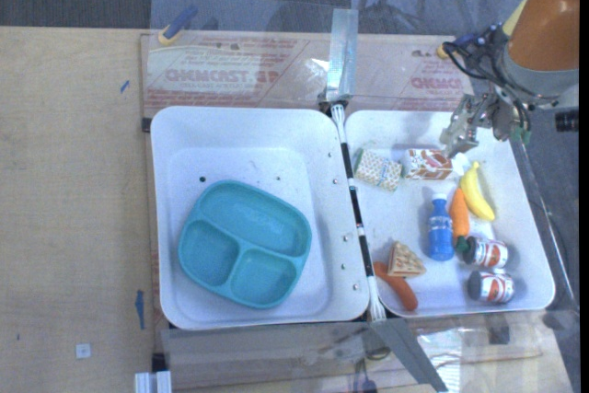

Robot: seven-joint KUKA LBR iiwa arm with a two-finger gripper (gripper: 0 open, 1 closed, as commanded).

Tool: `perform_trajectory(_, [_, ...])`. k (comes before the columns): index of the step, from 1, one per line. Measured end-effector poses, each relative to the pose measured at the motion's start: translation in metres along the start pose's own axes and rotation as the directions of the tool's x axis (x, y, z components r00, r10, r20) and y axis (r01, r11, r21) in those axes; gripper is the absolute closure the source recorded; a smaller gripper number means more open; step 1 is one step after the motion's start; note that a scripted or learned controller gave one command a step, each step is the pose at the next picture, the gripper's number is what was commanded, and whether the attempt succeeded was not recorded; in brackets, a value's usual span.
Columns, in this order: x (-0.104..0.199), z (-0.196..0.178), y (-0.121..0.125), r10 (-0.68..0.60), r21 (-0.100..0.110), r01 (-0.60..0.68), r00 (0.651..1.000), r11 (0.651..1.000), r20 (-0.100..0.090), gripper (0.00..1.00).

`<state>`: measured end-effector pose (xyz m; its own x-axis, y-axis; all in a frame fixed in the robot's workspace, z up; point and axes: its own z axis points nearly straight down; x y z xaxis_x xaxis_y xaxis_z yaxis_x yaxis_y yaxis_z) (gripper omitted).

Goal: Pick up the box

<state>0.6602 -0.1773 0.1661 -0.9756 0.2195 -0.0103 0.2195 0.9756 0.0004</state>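
The arm (549, 9) is cut off by the top right edge, so mostly its orange band shows. The gripper (457, 139) is small and blurry. I cannot tell if its jaws are open or closed, or if they touch anything.

Just left of and a little below the jaws lies the box (428, 163), red and white, in the right bin (541, 235). Further left is a checkered cracker packet (378, 169). Below the jaws are a banana (476, 192), a carrot (459, 213), a blue bottle (440, 229), two cans (488, 270), a sandwich wedge (403, 260) and a hot dog (397, 286).

Far left of the jaws, the left bin (179, 133) holds a teal divided plate (243, 241).
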Motion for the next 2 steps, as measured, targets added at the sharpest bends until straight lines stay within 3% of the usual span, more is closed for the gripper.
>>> perform_trajectory(1, [0.005,-0.034,0.031,0.018,-0.001,-0.018,1.0,1.0,0.001,1.0])
perform_trajectory(2, [0.01,-0.017,0.045,-0.283,-0.003,0.283,0.959,0.959,-0.006,1.0])
